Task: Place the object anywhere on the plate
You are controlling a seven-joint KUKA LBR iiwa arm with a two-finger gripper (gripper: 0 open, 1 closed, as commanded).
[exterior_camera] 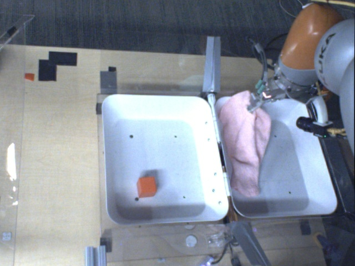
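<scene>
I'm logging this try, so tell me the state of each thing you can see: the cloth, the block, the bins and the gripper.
pink cloth: hanging stretched from its top end at the gripper, lower end resting in the right bin.
orange block: lying loose in the left bin, untouched.
left bin: upright, holding the block.
right bin: upright, holding the cloth.
gripper: at the cloth's top end.

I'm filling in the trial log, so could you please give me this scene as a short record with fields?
left bin: holds an orange block near its front left
right bin: holds a pink cloth along its left side
tool: at the cloth's upper end, at the right bin's back
plate: none made out
</scene>
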